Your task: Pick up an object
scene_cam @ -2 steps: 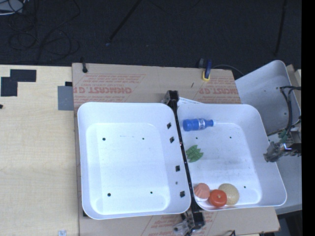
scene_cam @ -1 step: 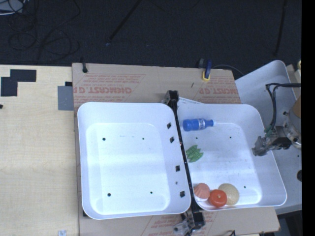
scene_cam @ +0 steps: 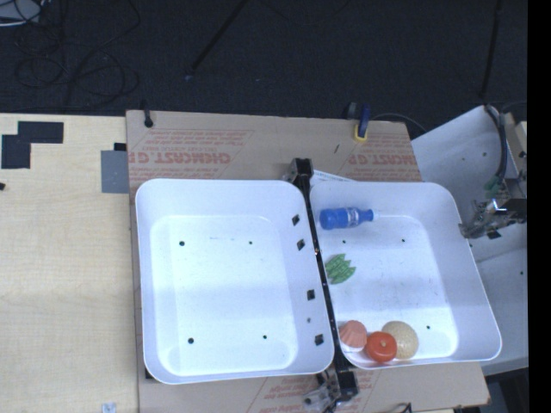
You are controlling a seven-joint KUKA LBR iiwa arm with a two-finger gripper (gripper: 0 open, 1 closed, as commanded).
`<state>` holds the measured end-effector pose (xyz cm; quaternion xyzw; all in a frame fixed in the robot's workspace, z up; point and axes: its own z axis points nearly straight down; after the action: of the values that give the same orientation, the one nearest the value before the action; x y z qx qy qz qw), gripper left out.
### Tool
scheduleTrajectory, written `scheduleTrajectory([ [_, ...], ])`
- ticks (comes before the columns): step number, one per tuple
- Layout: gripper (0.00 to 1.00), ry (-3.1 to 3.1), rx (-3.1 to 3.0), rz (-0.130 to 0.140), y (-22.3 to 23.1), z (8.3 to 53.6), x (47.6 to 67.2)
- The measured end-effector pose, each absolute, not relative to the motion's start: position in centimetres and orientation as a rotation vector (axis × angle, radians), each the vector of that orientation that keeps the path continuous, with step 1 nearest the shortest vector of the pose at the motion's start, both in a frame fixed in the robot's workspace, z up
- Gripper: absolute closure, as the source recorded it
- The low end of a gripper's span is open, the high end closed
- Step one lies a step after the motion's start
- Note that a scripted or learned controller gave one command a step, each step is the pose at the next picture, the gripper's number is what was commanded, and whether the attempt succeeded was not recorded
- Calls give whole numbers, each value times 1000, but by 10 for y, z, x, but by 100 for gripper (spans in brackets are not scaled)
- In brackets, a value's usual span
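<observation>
Nothing is yet lifted: the blue plastic bottle (scene_cam: 346,218) lies flat in the right white bin (scene_cam: 469,317); the hand's state cannot be told

Blue bottle (scene_cam: 345,218) on its side, green leaf (scene_cam: 339,268), three round fruits (scene_cam: 379,341) clustered in right bin's near corner

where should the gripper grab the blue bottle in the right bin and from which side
Take the blue bottle across the middle of its body, coming straight down from above. It lies on its side, long axis running left to right, cap toward the right, so the fingers should probably close front to back across its width. It sits near the right bin far wall, so keep the far finger off that wall.
</observation>
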<state>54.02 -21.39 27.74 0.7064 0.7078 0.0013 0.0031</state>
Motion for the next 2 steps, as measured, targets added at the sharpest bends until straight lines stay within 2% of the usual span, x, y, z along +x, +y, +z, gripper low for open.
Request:
scheduleTrajectory([
  [1, 100, 2213, 2222, 4, -215, 361, 474],
  [2, 100, 2227, 2228, -6, -213, 277, 475],
])
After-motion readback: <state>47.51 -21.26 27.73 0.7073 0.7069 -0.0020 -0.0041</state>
